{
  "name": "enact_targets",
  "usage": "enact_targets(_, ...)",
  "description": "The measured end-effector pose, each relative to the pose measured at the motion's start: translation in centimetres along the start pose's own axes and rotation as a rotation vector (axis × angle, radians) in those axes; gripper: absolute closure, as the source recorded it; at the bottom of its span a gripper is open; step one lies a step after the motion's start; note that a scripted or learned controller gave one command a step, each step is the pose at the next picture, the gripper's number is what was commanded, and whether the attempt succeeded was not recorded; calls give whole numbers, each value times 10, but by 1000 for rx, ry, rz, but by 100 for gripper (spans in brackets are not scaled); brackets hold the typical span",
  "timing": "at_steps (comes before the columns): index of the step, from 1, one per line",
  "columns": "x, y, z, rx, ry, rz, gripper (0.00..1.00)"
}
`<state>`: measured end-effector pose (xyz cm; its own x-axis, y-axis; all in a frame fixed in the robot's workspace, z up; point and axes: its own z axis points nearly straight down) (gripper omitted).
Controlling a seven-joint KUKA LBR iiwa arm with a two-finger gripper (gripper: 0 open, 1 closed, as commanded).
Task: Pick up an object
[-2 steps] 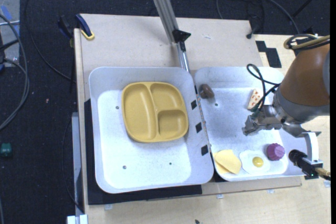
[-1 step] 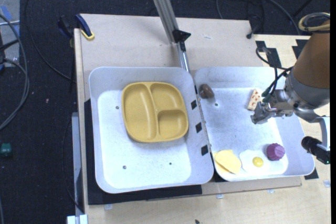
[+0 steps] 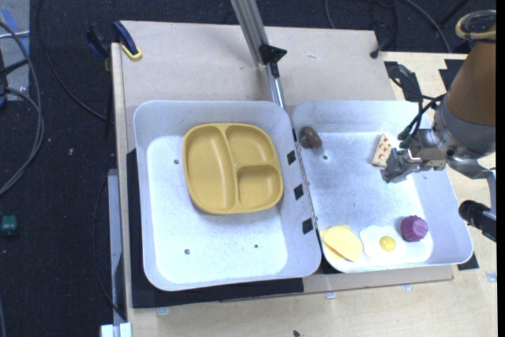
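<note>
A dark floor strewn with black cables surrounds my pale wooden bench (image 3: pixel 205 59), and a grey metal pole (image 3: pixel 245 0) slants in from the top toward the seam between the bins. My grey arm (image 3: pixel 473 102), orange band above the wrist, comes in from the right and ends in my claw (image 3: pixel 396 167), which hangs low over the upper right part of the right bin (image 3: pixel 347 193). I cannot tell how far apart its fingers stand, and I see nothing between them.

Far to my claw's left lies the left bin (image 3: pixel 158 249), and in it a yellow divided plate (image 3: pixel 233 168) with three compartments, well apart from me. The two bins touch along a seam marked by small black clips.

Just beside my claw, to its upper left, lies a pale cracker-like piece (image 3: pixel 383 147) with dark specks; whether I touch it I cannot tell. Further left, near the seam, rests a small brown lump (image 3: pixel 311 138). Below my claw, along the near wall, a row of toy foods sits: a yellow slice (image 3: pixel 341 242) at the left, touching a fried egg (image 3: pixel 383 242), and a purple piece (image 3: pixel 413 229) at the right, closest beneath me.
</note>
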<state>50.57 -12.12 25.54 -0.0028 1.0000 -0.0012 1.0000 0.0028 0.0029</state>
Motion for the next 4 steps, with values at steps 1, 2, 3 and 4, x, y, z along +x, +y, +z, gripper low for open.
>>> enact_targets(1,53,25,-5,0,2,-5,100)
enact_targets(2,98,47,11,2,1,-5,100)
enact_targets(3,144,64,23,2,1,-5,100)
enact_targets(4,194,95,15,-1,3,-5,100)
